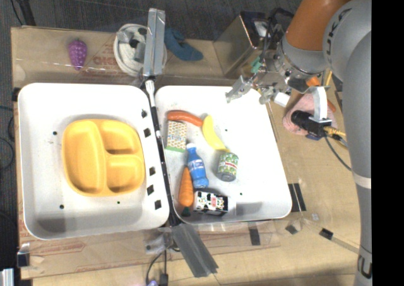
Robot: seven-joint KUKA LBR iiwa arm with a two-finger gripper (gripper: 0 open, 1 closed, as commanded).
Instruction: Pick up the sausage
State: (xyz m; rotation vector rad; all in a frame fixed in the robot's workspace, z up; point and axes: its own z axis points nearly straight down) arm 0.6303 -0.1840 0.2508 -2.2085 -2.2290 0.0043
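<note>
Tool over right bin's far rim, fingers spread apart, nothing btwn them | sausage lies to tool's left in view & a bit nearer cam, flat on bin floor nr far-left corner | long axis approx across view | red-orange, smooth, slightly curved | just beside: yellow banana, snack packet
</note>
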